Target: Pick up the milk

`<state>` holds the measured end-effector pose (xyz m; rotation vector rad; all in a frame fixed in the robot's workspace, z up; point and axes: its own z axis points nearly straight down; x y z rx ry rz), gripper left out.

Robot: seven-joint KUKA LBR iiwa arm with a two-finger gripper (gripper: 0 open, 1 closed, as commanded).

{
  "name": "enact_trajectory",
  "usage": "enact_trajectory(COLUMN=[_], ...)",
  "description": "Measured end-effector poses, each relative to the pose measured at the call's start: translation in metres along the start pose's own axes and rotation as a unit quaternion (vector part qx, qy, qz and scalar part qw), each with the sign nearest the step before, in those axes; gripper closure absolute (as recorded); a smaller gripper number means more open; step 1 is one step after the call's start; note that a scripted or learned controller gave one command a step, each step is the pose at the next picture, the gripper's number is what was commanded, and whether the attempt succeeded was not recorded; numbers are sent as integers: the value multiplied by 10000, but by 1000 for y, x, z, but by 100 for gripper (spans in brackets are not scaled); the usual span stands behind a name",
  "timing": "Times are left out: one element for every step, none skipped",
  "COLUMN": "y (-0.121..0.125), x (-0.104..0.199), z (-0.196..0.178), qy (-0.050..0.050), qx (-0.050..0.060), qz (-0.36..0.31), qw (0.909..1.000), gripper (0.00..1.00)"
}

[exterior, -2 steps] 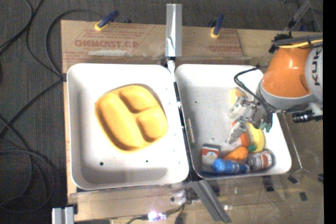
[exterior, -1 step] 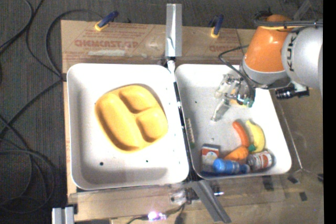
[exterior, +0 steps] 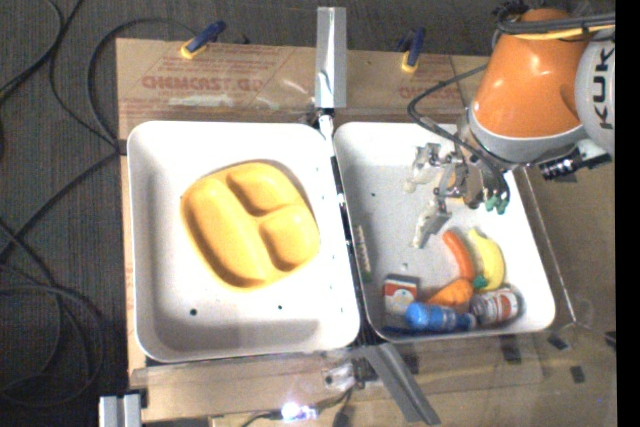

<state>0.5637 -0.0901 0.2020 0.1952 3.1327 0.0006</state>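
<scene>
Milk (exterior: pixel 400 292) in right bin (exterior: pixel 380 165), tool (exterior: pixel 428 200) apparently open

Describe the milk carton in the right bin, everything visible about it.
The milk carton is a small box, apparently cardboard, with a red top and a white front panel. It sits near the front wall of the right bin, left of the heap of toys. The blue bottle lies just in front of it, seemingly touching. The gripper hovers apart, further back.

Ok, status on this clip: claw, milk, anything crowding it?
Claw open, above right bin's middle, holding nothing. Milk carton at bin's near edge, untouched. Blue bottle and carrot pressed against it.
</scene>
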Motion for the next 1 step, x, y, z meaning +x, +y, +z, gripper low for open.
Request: enact_trajectory(y=[-19], x=[25], z=[95], qy=[-18], qx=[-17], qz=[718], qw=[9974], gripper=[0])
